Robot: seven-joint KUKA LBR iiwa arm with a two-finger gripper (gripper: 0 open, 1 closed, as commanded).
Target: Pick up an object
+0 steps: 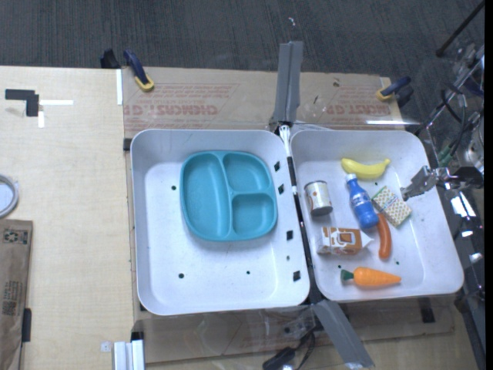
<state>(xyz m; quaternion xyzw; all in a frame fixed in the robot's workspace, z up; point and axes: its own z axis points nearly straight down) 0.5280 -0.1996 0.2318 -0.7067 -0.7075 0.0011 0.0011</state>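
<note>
The right bin [431,272] holds several small objects. A yellow banana [365,166] lies at the back, with a blue bottle [361,201] just below it. A silver can [317,197] stands to the left. A checkered block [392,206] sits right of the bottle, above a red chili [384,237]. An orange-and-white carton [340,240] lies mid-bin, and a carrot [372,278] rests near the front. My gripper [420,183] hangs over the bin's right side, just right of the checkered block and apart from it, with nothing seen in it.
The left bin [154,276] holds a teal divided plate [229,195]. A grey divider bar [289,79] rises behind the seam between the bins. Clamps [139,72] hold cardboard at the back. A tape roll [6,197] lies on the bench at far left.
</note>
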